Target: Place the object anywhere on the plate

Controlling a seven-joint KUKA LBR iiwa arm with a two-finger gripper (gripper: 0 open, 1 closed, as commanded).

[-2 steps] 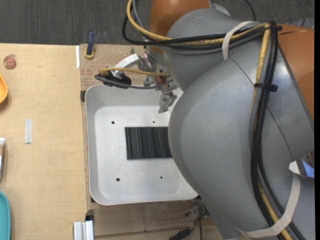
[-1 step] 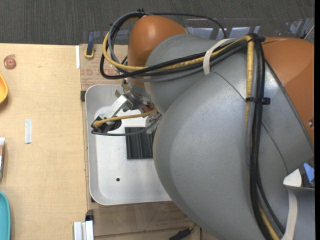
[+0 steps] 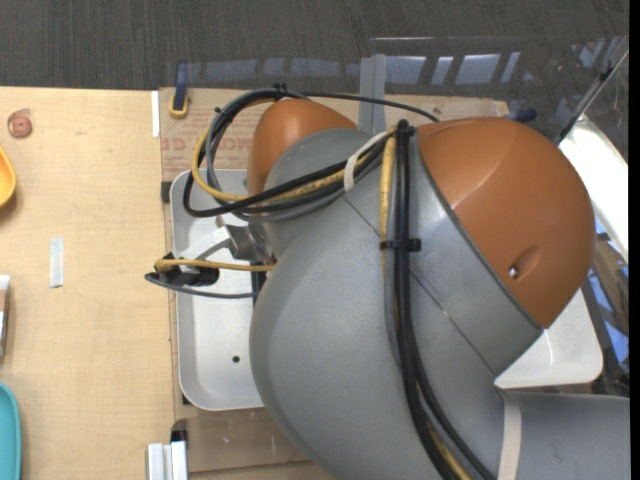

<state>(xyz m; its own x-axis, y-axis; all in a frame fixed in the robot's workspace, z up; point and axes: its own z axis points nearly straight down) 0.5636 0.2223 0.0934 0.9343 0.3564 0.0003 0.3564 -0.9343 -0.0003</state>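
A: What is there on the far left of the counter (image 3: 90,348)?

B: At the left edge I see a piece of something orange (image 3: 5,180) and, near the lower left corner, a turquoise rim (image 3: 8,433). Either might be a plate, but both are cut off by the edge, so I cannot be sure. Near the upper left corner lies a small round pinkish thing (image 3: 19,123), and a small pale strip (image 3: 56,263) lies further in.

A: And to the right of that?

B: There is the left white bin (image 3: 200,368), on brown cardboard (image 3: 215,128). My arm (image 3: 400,318) leans over it and covers most of it, I think because I am reaching straight down inside. Black and yellow cables (image 3: 225,163) loop above the bin, since they follow my wrist.

A: Is your gripper closed on the object?

B: I cannot tell. My own arm hides the gripper, and the object too. If it is in the bin, it is under me.

A: And the right side?

B: A corner of the second bin (image 3: 570,353) appears behind my orange joint cover (image 3: 510,208).
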